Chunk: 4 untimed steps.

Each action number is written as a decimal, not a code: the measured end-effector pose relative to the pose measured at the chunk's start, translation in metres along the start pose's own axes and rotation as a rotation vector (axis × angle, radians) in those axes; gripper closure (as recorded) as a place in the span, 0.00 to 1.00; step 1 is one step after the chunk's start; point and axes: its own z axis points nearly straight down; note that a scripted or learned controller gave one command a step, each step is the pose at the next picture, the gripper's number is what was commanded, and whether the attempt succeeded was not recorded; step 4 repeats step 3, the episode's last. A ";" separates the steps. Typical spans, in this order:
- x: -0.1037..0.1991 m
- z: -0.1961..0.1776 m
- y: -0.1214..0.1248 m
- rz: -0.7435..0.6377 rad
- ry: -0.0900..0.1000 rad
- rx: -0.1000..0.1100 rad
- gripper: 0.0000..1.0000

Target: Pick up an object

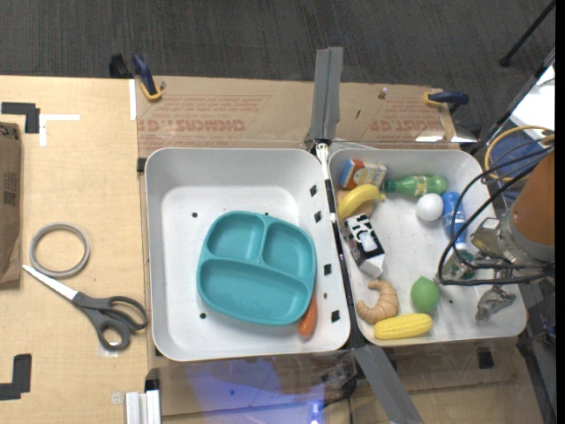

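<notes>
The right bin [402,254] holds several toy foods: a banana [357,200], a green bottle [417,185], a white ball [430,207], a black and white box [364,241], a croissant [380,300], a green lime [425,294] and a corn cob [403,327]. My gripper [493,305] hangs at that bin's near right corner, under the orange-banded wrist and its cables. It is to the right of the lime and the corn, apart from both. Nothing shows in its grasp.
A teal divided plate [256,268] lies in the left bin [172,184], with an orange carrot [307,319] beside its near right edge. A blue item [453,215] lies by the white ball. Scissors [93,307] and a tape roll [59,248] lie on the bench, left of the bins.
</notes>
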 end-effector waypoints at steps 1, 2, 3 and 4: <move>-0.017 0.001 0.027 -0.056 0.000 -0.003 0.00; -0.020 -0.008 0.027 -0.057 -0.003 -0.001 1.00; -0.059 -0.118 0.059 -0.027 -0.002 -0.001 1.00; -0.059 -0.118 0.059 -0.027 -0.002 -0.001 1.00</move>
